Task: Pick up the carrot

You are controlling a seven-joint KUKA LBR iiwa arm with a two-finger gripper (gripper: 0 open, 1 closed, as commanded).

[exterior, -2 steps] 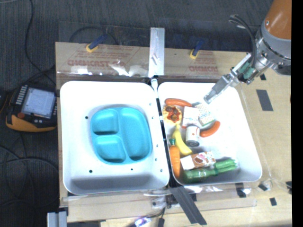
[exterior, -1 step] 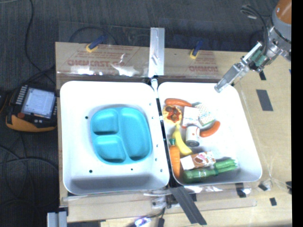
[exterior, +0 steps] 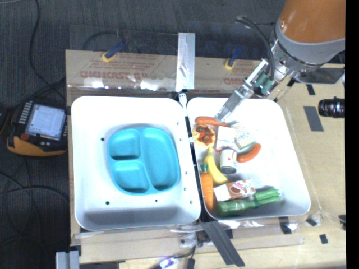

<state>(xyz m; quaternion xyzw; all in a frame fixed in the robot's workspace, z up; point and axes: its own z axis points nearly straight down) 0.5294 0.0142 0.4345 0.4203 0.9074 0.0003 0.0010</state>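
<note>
- Camera view puts the carrot (exterior: 207, 190) at about seven o'clock in the right bin (exterior: 291, 150), against the left wall, just below the banana (exterior: 213, 167).
- It is probably a light, stiff, smooth toy that could slip; the thick middle looks the best place to pinch.
- At the bin's twelve o'clock the gripper (exterior: 222, 114) hangs well apart from the carrot, holding nothing visible; whether its tips are together or apart, I cannot tell.
</note>
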